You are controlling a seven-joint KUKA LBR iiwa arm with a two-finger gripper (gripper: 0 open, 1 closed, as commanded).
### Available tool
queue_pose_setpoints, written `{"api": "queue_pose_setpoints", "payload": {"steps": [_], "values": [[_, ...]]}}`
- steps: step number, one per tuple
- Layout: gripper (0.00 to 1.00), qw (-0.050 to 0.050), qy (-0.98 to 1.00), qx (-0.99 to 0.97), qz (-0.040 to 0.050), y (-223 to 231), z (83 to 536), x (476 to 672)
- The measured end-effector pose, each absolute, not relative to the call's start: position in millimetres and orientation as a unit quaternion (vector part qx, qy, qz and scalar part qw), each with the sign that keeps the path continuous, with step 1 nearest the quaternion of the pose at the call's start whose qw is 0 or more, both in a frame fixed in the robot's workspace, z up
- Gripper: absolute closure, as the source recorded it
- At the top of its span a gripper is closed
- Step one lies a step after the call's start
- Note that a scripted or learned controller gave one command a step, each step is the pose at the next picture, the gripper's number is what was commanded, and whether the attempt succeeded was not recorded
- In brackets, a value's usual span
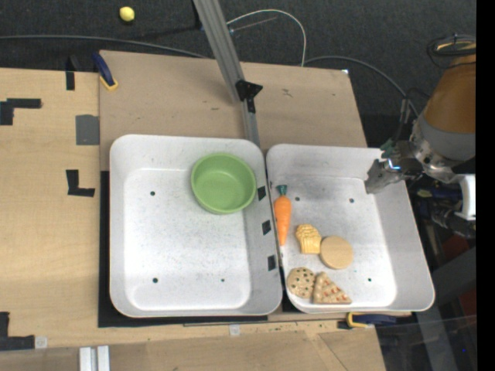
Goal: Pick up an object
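The jaws are seen at the right bin's upper right rim; whether open or closed cannot be told, and nothing is seen between them; the food lies down-left of them: 1 carrot, long axis running away from the camera, 1 waffle, 1 round biscuit, 1 cookie, 1 pizza slice; 1 green bowl sits in the left bin.

End effector over right bin's far edge, carrot apart.

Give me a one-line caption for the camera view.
Gripper over right bin's far edge; carrot and biscuits below.
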State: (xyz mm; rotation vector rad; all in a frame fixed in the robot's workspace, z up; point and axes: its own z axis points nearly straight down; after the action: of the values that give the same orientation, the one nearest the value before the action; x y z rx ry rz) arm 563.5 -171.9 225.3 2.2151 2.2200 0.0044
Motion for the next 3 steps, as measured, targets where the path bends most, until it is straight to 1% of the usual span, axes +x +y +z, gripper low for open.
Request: {"api": "queue_pose_setpoints", "payload": {"steps": [1, 2, 3], "values": [[1.0, 0.001, 0.708, 0.707, 0.0004, -172, 242, 564.2], [1.0, -0.001, 0.709, 0.705, 0.0001, -123, 238, 573.9], [1.0, -0.002, 0.709, 0.705, -0.0005, -72, 225, 571.8]]}}
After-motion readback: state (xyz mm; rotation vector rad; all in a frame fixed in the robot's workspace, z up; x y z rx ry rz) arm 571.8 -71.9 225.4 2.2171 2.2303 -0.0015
